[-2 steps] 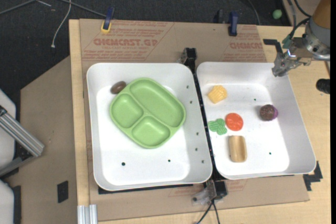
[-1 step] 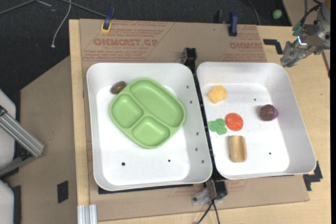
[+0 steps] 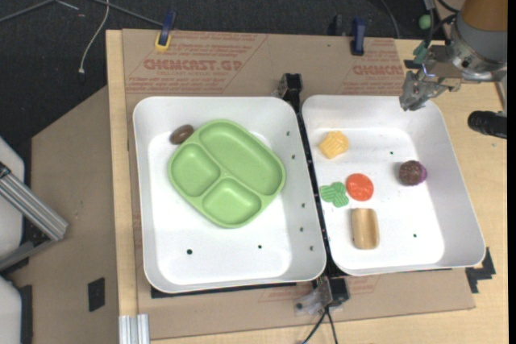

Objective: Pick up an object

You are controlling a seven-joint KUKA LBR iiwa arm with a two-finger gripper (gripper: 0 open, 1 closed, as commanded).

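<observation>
1. Gripper (image 3: 414,97) hovers over the far rim of the right bin (image 3: 459,250) on the table; whether it is spread or closed cannot be told, and nothing is seen held.
2. Candidates in that bin: purple ball (image 3: 412,172) nearest, yellow piece (image 3: 334,144), red tomato (image 3: 359,187) touching a green leafy piece (image 3: 333,192), tan roll (image 3: 364,228).
3. Likely risks: descending here could strike the rim; the ball may roll away; grabbing the tomato could drag the green piece.
</observation>
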